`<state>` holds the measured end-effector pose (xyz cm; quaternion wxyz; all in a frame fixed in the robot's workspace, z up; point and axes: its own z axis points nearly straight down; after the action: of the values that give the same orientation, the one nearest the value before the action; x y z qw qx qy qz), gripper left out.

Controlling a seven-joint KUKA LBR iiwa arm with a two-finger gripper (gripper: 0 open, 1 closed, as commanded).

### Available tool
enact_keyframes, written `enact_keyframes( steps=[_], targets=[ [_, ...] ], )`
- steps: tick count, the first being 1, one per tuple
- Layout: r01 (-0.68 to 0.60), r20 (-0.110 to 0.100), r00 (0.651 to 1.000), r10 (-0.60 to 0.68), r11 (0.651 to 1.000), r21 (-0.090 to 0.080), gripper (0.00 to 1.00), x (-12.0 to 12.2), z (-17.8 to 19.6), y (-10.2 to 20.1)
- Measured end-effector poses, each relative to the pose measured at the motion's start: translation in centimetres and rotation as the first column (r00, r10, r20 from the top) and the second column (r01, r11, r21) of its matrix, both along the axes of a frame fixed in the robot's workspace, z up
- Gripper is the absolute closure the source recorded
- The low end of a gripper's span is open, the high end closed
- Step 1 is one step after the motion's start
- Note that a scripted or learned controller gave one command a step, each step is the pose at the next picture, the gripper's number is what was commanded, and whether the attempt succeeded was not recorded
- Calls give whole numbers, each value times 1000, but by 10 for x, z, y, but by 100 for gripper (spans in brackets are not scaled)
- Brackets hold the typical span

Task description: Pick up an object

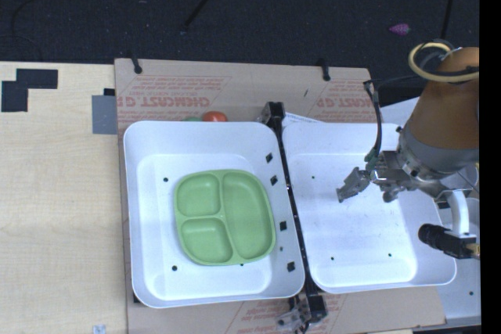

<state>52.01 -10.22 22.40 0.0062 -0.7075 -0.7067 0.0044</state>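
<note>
Claw [368,185] over right bin [352,262], empty, fingers spread; red object [214,117] half-hidden behind left bin [149,168]

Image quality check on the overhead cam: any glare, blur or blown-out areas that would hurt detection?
Camera view: lighting is even and soft; the white bins read bright, near blown out, with faint shadows only along their walls. The green divided plate is sharp with good contrast. The gripper looks slightly soft against the right bin. The floor behind the bench is dark and low in detail.
</note>
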Motion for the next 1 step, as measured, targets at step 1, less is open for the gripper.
enact_keyframes(
  steps=[1],
  targets=[
    [-2,11,1000,2,1000,-1,0,2,6,0]
  ],
)
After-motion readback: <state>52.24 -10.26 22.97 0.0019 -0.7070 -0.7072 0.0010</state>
